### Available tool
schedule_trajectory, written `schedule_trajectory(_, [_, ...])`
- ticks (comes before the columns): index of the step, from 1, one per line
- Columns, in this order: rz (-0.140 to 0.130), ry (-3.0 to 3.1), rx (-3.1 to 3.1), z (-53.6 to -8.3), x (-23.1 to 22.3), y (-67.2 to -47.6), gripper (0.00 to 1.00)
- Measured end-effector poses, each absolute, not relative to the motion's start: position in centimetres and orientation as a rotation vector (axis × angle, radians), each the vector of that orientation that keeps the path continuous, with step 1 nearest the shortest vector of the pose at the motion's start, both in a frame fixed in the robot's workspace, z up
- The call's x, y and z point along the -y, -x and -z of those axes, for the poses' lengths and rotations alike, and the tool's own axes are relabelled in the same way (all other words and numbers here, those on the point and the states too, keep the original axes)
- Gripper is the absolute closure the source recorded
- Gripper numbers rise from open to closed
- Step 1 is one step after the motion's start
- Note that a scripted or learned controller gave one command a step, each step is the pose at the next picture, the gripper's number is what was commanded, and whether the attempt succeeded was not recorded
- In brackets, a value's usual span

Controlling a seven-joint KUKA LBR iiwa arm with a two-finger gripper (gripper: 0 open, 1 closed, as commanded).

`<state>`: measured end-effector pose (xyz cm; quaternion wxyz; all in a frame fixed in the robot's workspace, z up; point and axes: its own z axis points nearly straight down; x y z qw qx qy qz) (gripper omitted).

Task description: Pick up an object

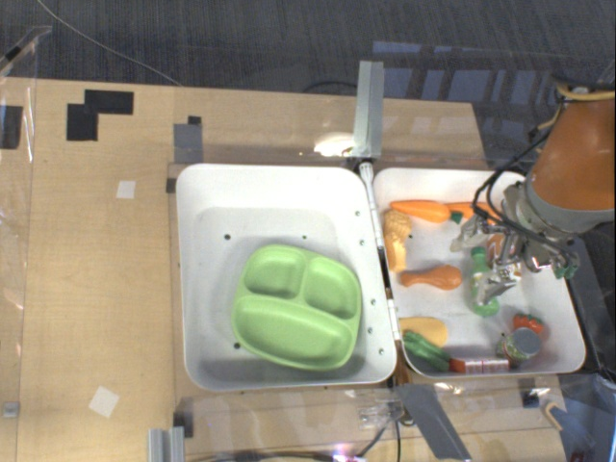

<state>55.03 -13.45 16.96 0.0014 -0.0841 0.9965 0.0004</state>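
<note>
Two white bins share the wooden bench (96, 287); a green divided plate (296, 306) lies in the left one. Over the right bin (568, 354), the gripper (496, 277) hangs directly above a small green toy (484, 301) at its six o'clock, a drumstick (433, 277) lying crosswise at nine. Whether the jaws are apart cannot be told.

No legible text, labels, brands, numbers or signs on any item; the small can (525, 342) and the red-and-white packet (478, 364) in the right bin (576, 354) carry print too small and blurred to read.
</note>
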Motion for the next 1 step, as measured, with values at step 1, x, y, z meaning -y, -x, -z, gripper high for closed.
schedule_trajectory(1, [0.007, 0.297, -3.11, -9.09, 14.26, -56.13, 0.0])
